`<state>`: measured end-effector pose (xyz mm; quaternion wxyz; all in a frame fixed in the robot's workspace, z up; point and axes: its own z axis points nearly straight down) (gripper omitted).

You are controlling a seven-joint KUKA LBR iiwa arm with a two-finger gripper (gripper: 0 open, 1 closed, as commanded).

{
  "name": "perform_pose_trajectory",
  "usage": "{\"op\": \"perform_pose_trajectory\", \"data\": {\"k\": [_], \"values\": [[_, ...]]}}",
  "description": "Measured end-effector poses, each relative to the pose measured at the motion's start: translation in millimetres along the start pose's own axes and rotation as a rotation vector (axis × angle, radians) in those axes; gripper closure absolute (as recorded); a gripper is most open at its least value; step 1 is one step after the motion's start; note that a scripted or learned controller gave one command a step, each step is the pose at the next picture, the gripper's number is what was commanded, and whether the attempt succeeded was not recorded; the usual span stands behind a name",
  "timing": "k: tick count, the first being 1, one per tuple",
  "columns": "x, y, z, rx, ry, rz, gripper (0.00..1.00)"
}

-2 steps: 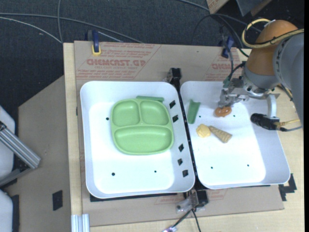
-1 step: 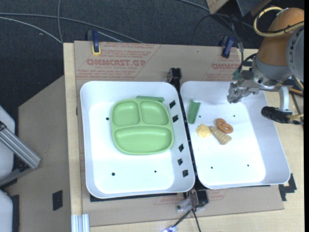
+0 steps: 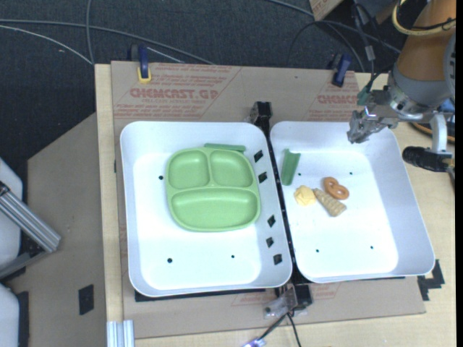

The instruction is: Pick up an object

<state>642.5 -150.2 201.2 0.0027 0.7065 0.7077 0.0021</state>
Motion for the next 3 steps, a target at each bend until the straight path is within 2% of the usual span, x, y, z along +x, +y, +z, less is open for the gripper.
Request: {"op": "perform_pose_trajectory", "data": {"k": [1,2,3], "values": [[2.7,-1.4,-45.5,0.0,0.0,0.0,1.0],[52.3,4.9,-35.9,0.008,0.003,-0.004,1.0],[100.8,10.2,-39.1,0.006,0.003,-0.004,1.0]]}}
